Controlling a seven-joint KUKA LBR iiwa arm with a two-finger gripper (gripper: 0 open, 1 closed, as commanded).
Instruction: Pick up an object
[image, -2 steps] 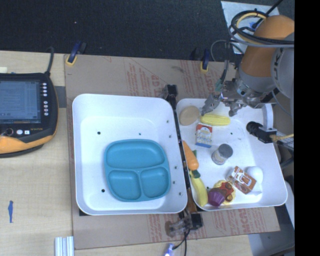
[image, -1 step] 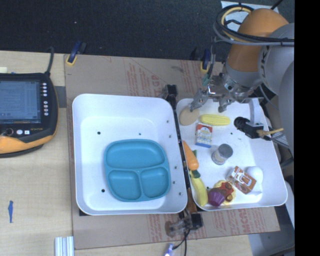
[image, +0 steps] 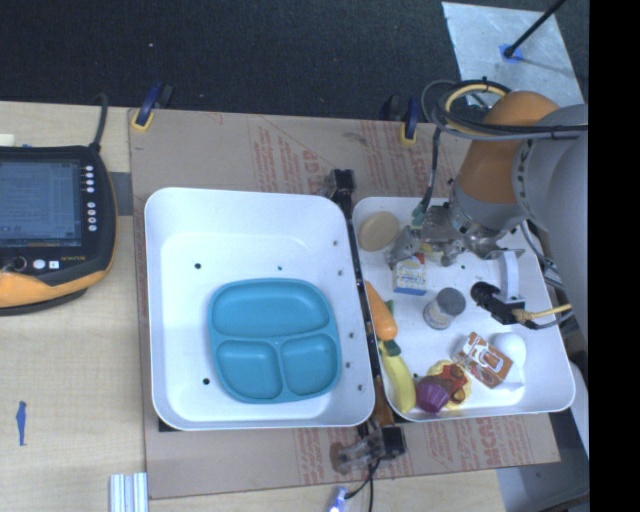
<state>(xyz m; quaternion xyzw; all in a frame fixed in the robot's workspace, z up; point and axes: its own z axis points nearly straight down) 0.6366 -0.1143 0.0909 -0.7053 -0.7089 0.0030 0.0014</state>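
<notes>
Gripper: I see the gripper low over the far part of the right bin. I can't tell from this slant whether it is spread or pressed together, and I see nothing held in it.
Nearest target: the carton is just beside the gripper, on its near side and slightly toward the view's left. I judge it the natural pick.
Key relation: the move I'd plan is a short shift toward the camera and a drop. The carton is too small for me to read its long axis.
Other candidates: the disc lies left of the gripper at about the same depth. The can stands nearer the camera than the carton and apart from it. The carrot lies against the wall between the bins, its long axis running along that wall.
Farther off: the banana, a purple piece and a packet crowd the near end, well away from the gripper.
Counts: two bins; one carton, disc, can, carrot, banana, purple piece and packet.
Left bin: the left bin holds one blue plate, well apart from the gripper.
Risk: I expect the can and the carrot leave room for a clean descent.
</notes>
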